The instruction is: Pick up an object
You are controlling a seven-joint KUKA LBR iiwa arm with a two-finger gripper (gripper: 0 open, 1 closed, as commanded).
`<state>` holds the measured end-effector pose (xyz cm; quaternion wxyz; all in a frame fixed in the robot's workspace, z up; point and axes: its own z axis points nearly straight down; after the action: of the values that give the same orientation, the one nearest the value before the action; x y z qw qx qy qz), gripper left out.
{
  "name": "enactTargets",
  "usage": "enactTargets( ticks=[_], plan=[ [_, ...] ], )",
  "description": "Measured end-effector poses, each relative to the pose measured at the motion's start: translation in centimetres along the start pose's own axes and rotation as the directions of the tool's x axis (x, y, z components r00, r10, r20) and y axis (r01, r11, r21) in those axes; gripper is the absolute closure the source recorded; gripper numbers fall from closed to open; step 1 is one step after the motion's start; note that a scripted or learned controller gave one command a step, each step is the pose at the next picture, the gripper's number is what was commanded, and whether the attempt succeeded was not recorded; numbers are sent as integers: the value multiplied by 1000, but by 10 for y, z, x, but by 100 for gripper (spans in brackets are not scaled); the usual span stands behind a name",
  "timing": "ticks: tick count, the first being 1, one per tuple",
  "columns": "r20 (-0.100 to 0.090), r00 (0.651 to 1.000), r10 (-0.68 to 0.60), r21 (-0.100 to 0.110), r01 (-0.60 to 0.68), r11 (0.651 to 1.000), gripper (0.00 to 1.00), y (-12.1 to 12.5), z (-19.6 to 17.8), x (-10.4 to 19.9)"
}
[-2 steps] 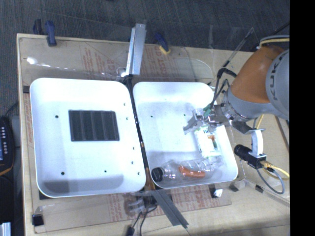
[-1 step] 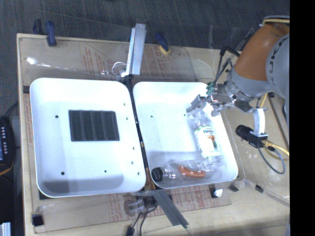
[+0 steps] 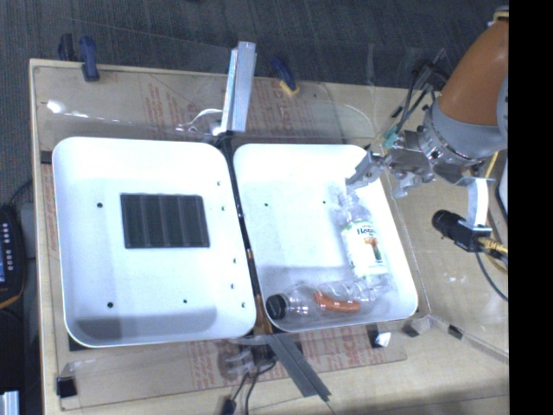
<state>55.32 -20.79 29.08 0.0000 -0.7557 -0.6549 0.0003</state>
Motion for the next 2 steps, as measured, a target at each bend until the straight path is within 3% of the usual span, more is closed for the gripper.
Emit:
enactTargets(
  ticks=[1, 2],
  plan=[
    [-2, 937, -348, 4, 348, 937, 0, 27, 61, 76],
    [0, 964, -267, 2, 267, 964, 0, 53, 93, 96]
  ],
)
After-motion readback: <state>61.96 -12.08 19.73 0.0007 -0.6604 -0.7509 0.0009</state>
